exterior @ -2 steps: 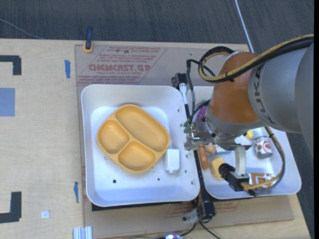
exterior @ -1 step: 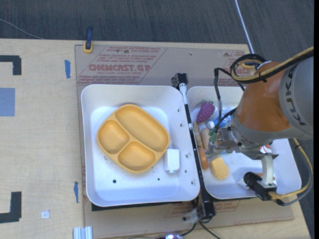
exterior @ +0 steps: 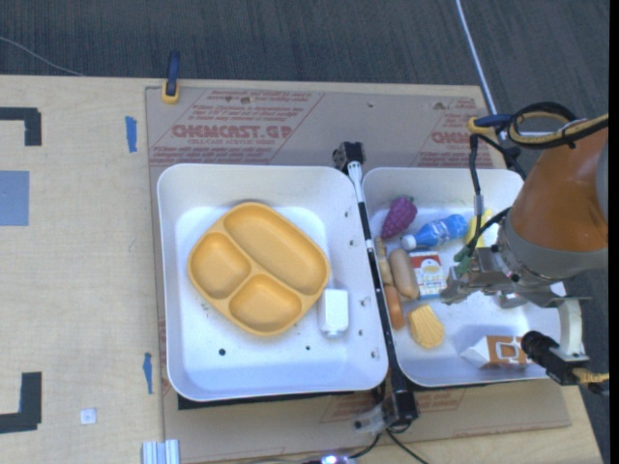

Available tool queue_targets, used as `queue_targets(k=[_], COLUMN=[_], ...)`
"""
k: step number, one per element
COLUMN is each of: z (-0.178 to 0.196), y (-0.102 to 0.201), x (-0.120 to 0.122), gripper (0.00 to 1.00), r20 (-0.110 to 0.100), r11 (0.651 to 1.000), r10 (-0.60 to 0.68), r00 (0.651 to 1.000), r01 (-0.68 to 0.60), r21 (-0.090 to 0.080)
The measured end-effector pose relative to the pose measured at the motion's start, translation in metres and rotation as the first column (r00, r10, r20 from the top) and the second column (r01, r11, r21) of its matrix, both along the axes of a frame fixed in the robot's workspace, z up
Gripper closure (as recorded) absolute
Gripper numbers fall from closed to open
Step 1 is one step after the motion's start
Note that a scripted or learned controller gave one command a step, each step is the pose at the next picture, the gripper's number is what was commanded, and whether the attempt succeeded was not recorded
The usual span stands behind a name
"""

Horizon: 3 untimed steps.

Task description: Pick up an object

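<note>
a small white carton with an orange pattern (exterior: 498,351) lies at the near edge of the right bin (exterior: 455,380), one of two shallow white bins set side by side on the worktop (exterior: 77,259). the left bin (exterior: 179,259) holds two things: one yellow three-compartment plate (exterior: 257,267) and, just beside its near right corner, one small white block (exterior: 335,311). the right bin holds a cluster of small items: one purple grape bunch (exterior: 397,217), one blue and white bottle (exterior: 434,232) lying on its side, one tan roll like a hot dog (exterior: 402,273), one orange stick (exterior: 392,303) along the bin's left wall, one yellow corn cob (exterior: 426,326), and one red and white packet (exterior: 427,273). the grey arm with its orange band (exterior: 566,201) reaches in from the right, and its hand (exterior: 462,280) sits low over the bin, just beside the red and white packet; whether its fingers are spread or closed, or grip anything, cannot be told from above. a clamp with a blue handle (exterior: 171,73) stands at the far left corner of the brown board (exterior: 232,129) under the bins.
</note>
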<state>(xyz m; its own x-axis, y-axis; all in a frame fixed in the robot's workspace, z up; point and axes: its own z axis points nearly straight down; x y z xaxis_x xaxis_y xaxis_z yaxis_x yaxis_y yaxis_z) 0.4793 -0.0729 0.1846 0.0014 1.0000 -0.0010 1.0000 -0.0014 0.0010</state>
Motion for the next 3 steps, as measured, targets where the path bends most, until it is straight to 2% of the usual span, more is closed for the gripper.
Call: queue_targets(k=[1, 2, 3], z=[0.0, 0.0, 0.013], y=[0.079, 0.022, 0.112], x=[0.001, 0.0, 0.003], gripper=[1.0, 1.0, 1.0], r20=[0.0, 0.0, 0.001], r11=[1.0, 1.0, 1.0], r10=[0.003, 0.0, 0.002], r00=[1.0, 1.0, 1.0], r01=[-0.003, 0.0, -0.002], r21=[0.002, 0.0, 0.002])
